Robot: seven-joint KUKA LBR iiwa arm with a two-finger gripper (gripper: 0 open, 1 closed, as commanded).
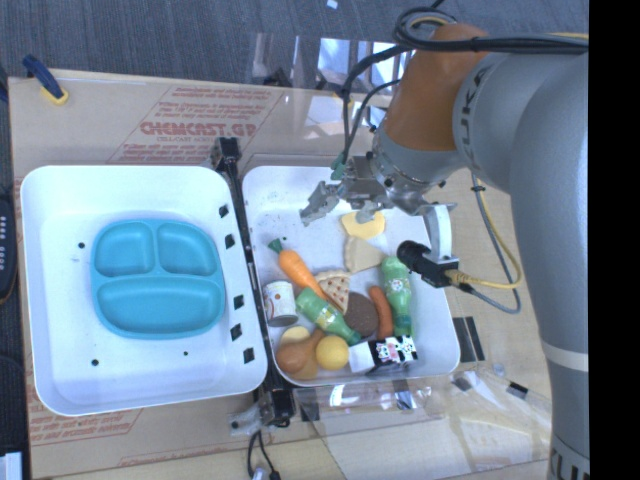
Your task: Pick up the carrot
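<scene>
The carrot (298, 269) is orange with a small green top. It lies slanted on the left side of the right bin (272, 196), its tip pointing toward the pile of toy food. My gripper (322, 201) hovers over the upper part of that bin, up and to the right of the carrot and apart from it. Nothing shows in the gripper. The grey arm with its orange band reaches in from the upper right.
The left bin (50, 268) holds a blue divided plate (158, 275). Around the carrot lie a small can (280, 301), a green bottle (325, 313), a pizza slice (334, 289), a yellow cheese piece (362, 226), a sausage (381, 309) and a lemon (332, 352).
</scene>
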